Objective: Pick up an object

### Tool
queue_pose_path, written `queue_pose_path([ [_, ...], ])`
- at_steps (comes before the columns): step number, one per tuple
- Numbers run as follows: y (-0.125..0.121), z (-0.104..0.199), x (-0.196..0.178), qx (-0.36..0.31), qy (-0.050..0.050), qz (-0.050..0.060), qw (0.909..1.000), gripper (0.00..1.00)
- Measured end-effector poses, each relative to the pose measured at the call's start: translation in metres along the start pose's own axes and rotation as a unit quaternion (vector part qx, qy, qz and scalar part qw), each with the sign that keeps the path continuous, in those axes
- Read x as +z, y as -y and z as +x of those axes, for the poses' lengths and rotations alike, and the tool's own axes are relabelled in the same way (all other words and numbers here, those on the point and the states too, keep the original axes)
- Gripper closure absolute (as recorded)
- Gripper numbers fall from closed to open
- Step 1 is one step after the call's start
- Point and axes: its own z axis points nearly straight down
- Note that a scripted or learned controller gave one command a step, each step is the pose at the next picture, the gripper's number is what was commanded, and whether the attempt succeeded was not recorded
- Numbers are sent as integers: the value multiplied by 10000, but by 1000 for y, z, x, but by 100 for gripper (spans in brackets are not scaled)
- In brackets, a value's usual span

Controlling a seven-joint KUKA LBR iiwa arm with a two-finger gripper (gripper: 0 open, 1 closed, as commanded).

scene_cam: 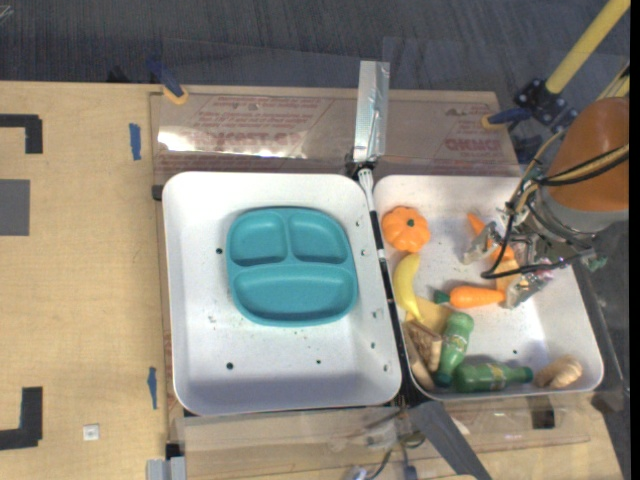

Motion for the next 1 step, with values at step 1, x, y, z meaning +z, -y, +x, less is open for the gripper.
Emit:
queue_pose_path([
  [1,0,-4,0,240,4,4,9997,0],
])
